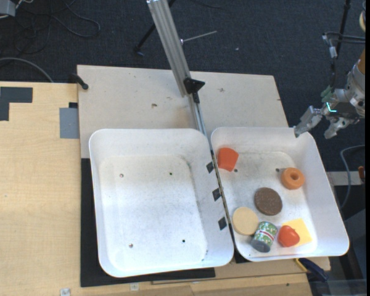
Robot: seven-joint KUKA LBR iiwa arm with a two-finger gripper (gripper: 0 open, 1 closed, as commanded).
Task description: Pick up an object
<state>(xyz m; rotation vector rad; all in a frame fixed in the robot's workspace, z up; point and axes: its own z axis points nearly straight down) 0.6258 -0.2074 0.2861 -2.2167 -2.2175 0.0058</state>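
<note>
White bins are sitting side by side; the left bin (148, 202) is lying bare, the right bin (308, 159) is holding an orange cup (227, 159), tan disc (245, 220), brown disc (268, 201), green-banded can (264, 235), orange ring (292, 178), red piece (288, 235) on a yellow block (302, 230). Beyond its far right corner, the gripper (324, 121) is hovering with fingers spread, grasping nothing.

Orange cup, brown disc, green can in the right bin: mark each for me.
orange cup (227, 159), camera view, middle of its side.
brown disc (268, 201), camera view, centre of its top face.
green can (264, 235), camera view, its label.
</note>
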